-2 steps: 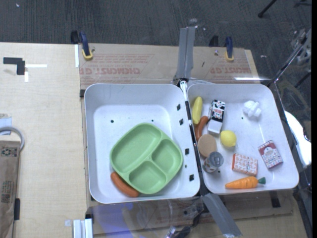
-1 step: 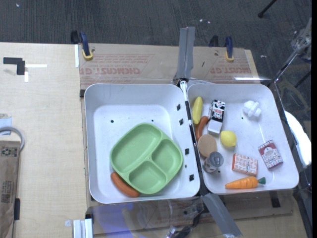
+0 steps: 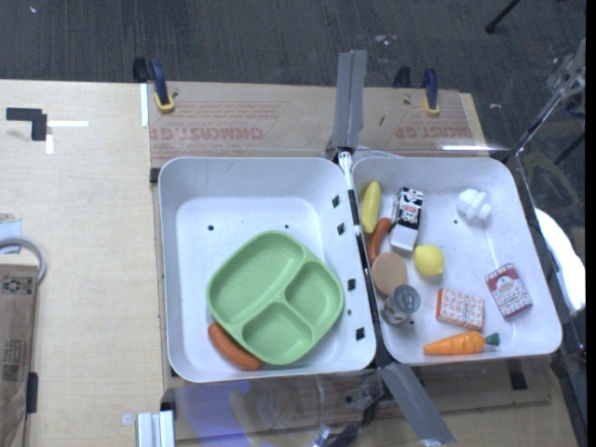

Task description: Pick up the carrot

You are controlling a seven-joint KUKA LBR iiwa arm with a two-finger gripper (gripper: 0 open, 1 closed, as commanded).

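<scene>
**Carrot at the front wall of the right bin**

On the left of the desk (image 3: 84, 250), bare wood is seen, with a brown paper bag (image 3: 14, 333) at its edge. In the left bin (image 3: 186, 203), a green divided plate (image 3: 275, 298) is set toward the front right, and an orange sausage-shaped piece (image 3: 233, 347) is tucked against the plate's front left rim. The back half of this bin is left open.

In the right bin (image 3: 521, 203), a crowded column is found along the left wall: a yellow banana-like piece (image 3: 371, 206), a reddish piece (image 3: 378, 240) below it, a small milk carton (image 3: 407, 220), a tan disc (image 3: 390, 272) and a grey can (image 3: 403, 303). A lemon (image 3: 428, 261) is placed just right of the disc.

The carrot (image 3: 456, 345) is laid flat near the front wall, its green top pointed right. A red-and-white box (image 3: 460, 307) is set just behind it, close but apart. The can is near its tip on the left. Bare floor is left to its right, toward the front corner. Further back, a red carton (image 3: 508, 290) and a white object (image 3: 474, 205) are seen.
</scene>
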